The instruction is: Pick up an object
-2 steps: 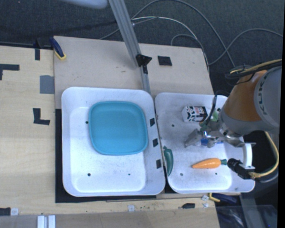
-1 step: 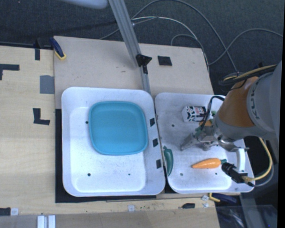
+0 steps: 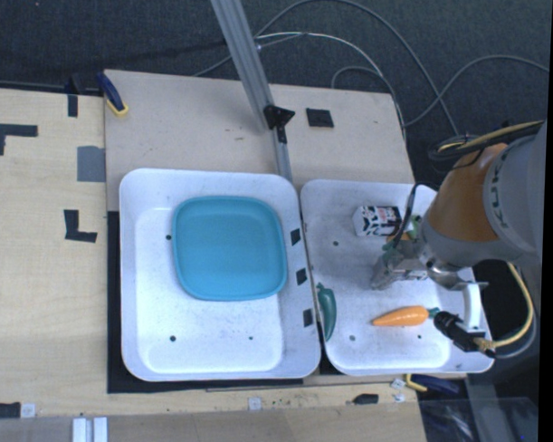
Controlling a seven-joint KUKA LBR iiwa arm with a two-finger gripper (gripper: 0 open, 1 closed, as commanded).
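Item: carrot (image 3: 402, 316), toy, smooth orange body tapering to a point, small green tuft at the thick end. It lies flat on the floor of the right bin (image 3: 345, 345), toward the near edge. Long axis runs nearly left to right across the view, tip pointing left, green end right.

Gripper (image 3: 385, 274): dull metal, pointing down into the right bin just above and left of the carrot, apart from it. Nothing is seen between the fingers; whether they are spread or pressed together cannot be told from here. The arm (image 3: 481, 209) behind it is grey with a broad orange band.

Small carton (image 3: 377, 219): white with dark printing (too small to read), lying on its side in the far part of the right bin, beyond the gripper.

Green pepper (image 3: 327, 310): glossy, slender, curved, lying lengthwise against the right bin's left wall.

Blue plate (image 3: 229, 247): square with rounded corners, smooth plastic, flat in the left bin (image 3: 145, 347).

Both bins: shallow, white, scuffed and speckled, side by side on a pale wooden bench (image 3: 40, 253).
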